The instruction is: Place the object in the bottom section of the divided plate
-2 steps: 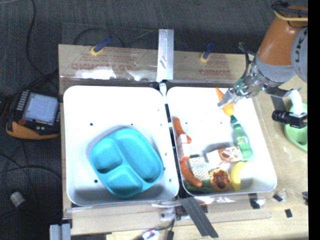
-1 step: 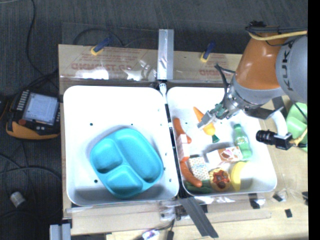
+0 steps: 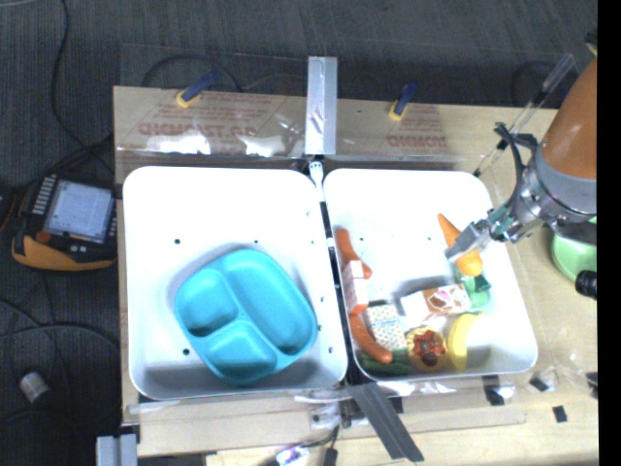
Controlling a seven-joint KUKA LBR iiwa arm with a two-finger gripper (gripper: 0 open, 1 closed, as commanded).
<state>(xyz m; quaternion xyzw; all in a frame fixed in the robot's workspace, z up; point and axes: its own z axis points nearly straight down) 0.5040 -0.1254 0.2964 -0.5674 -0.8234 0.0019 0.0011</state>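
We are at the pick, with nothing yet on the plate

Our gripper [image 3: 473, 244] hangs low over the right bin [image 3: 388, 187], just beside a small orange piece [image 3: 470, 264] and a green piece [image 3: 478, 286] at the edge of the toy food heap; we cannot tell how wide it is or whether it has anything between its tips. The blue divided plate [image 3: 245, 314] sits in the left bin [image 3: 155, 221], well apart, and all its sections look bare. Which toy is meant we can only guess; the orange piece lies nearest. Next, by our reckoning, we need a sure hold on one toy, a clean lift over the wall between the bins, and a drop into the plate's lowest section [image 3: 238, 352]
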